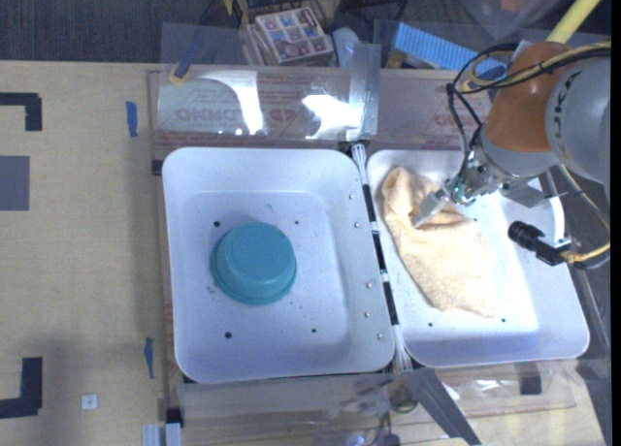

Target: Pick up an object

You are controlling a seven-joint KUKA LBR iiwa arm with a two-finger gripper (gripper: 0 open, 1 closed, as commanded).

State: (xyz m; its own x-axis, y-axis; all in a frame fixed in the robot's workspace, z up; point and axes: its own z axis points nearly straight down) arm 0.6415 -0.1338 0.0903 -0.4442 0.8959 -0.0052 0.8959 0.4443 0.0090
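Claw: we see the claw [425, 211] low over the right bin [553, 337], its tips down at the upper part of the cloth [448, 258]; whether those tips are spread or pressed together we cannot tell, and we cannot say that any cloth sits between them.
Cloth: a pale yellow, rumpled piece lying flat in the right bin, bunched near the divider and spreading toward the bin's middle.
Handling: we judge it light, soft and limp; it will sag and drape when lifted, and a thin pinch could slip off. It is not fragile.
Where to take hold: we would pinch a raised fold in the bunched upper part, just beside the claw, rather than the flat lower part.
Arm: the arm [572, 119] reaches in from the right, its orange band [519, 110] above the wrist, with the wrist angled down and leftward toward the cloth.
Other object: a teal bowl [254, 262] sits upside down in the left bin [194, 192], well apart from the claw.
Tabletop: the light wooden tabletop [78, 270] carries both bins side by side.
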